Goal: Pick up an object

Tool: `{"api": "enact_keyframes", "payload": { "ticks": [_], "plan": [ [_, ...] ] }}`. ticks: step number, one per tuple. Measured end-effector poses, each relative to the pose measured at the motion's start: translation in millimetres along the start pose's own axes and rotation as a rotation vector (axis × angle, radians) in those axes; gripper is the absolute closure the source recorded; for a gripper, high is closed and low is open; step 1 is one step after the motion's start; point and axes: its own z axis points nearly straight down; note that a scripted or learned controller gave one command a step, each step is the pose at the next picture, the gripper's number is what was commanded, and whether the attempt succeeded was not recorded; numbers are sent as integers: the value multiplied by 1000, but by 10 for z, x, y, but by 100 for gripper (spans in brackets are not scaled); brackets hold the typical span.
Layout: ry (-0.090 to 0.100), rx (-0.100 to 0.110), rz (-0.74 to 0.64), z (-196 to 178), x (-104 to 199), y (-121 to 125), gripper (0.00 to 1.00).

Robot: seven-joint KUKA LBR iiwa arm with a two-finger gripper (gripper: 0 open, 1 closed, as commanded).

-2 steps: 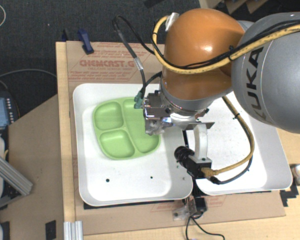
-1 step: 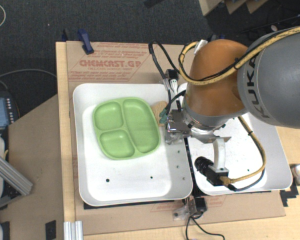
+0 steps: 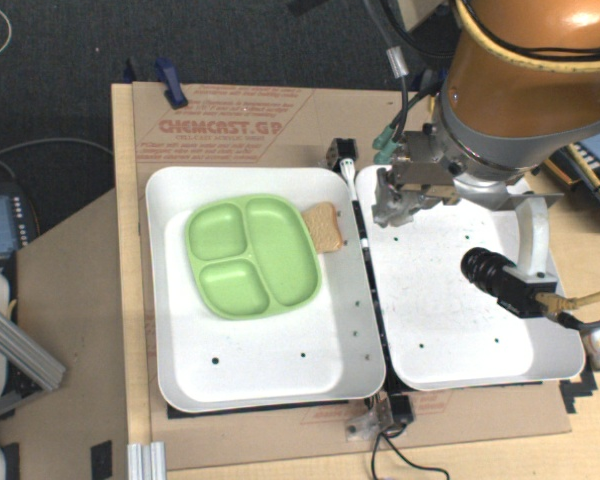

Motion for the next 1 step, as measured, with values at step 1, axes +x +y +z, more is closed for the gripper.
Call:
{"api": "enact_keyframes", "payload": {
  "ticks": [1],
  "plan": [
    [-3,14,-1,-228,174,128,100]
  ]
}}
